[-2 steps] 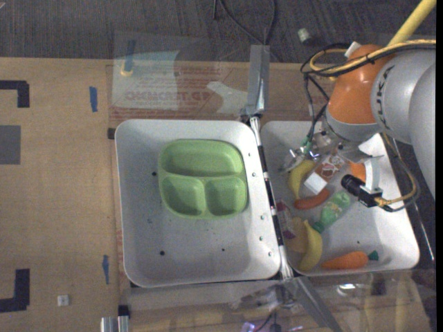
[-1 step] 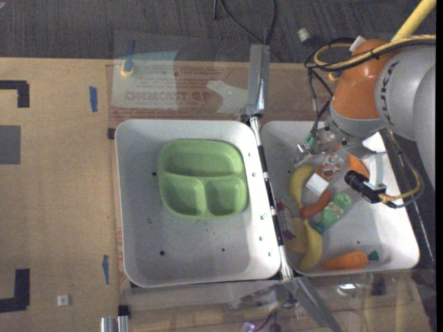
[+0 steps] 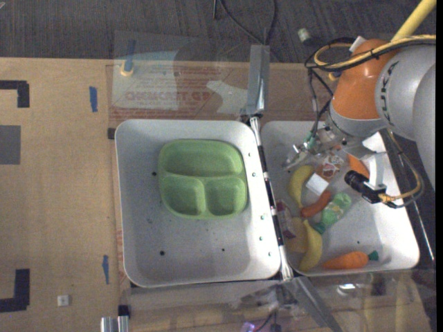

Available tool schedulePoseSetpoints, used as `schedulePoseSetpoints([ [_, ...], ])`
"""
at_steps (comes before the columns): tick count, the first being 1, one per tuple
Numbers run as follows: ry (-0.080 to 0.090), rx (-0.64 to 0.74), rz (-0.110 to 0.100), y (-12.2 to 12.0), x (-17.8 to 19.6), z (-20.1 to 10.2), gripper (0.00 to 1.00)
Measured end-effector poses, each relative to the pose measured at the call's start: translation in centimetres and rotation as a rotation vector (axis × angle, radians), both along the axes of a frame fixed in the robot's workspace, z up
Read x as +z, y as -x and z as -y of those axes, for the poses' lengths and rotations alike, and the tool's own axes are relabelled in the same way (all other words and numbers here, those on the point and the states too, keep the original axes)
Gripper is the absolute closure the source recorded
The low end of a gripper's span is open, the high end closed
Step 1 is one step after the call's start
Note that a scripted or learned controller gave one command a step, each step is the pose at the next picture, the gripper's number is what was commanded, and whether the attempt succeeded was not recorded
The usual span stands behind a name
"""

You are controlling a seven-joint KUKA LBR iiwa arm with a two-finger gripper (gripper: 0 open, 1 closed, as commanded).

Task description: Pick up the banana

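Observation:
Two yellow bananas lie in the right bin (image 3: 401, 244). One banana (image 3: 299, 183) curves along the bin's left side. The other banana (image 3: 311, 245) lies nearer the front left corner. My gripper (image 3: 302, 155) hangs from the grey and orange arm just above the upper end of the first banana. Its metal fingers (image 3: 294, 161) point left and stand open with nothing between them.
An orange sausage-like piece (image 3: 317, 204), a green bottle (image 3: 334, 210), a white block (image 3: 317, 185) and a carrot (image 3: 353, 259) crowd the right bin beside the bananas. A green divided plate (image 3: 203, 178) sits in the left bin (image 3: 138, 234). A black cable plug (image 3: 363, 185) hangs by the wrist.

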State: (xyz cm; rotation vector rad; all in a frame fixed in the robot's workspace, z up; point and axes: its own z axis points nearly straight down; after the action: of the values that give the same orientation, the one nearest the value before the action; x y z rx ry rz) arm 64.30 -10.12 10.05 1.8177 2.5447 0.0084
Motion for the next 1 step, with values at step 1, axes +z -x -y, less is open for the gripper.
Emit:
schedulePoseSetpoints([
  [1,-0.002,0.124,-0.006,1.81,-1.20,-0.05,0.00],
])
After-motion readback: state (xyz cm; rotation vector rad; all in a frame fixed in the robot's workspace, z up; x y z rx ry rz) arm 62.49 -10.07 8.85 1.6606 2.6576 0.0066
